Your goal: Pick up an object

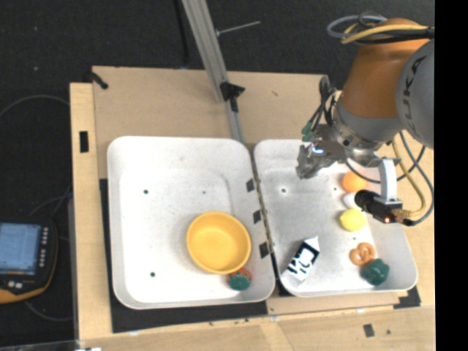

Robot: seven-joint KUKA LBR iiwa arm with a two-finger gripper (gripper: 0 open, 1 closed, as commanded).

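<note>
My gripper [310, 164] hangs over the upper part of the right bin [289, 210], under the orange-banded wrist. Nothing shows between its fingers. In that bin lie an orange ball [354, 180] partly hidden by the arm, a yellow ball [353, 220], a pretzel-shaped orange piece [363, 253], a dark green object [376, 272] and a black-and-white carton [303, 259] near the front edge. The left bin [146, 196] holds a yellow bowl [218, 241] and a small green and red object [239, 279] at its front right corner.
A grey metal pole [208, 46] slants down from the top to the gap between the bins. Cables and a black connector [380, 207] hang beside the wrist on the right. A handheld pendant [22, 258] lies off the bench at left.
</note>
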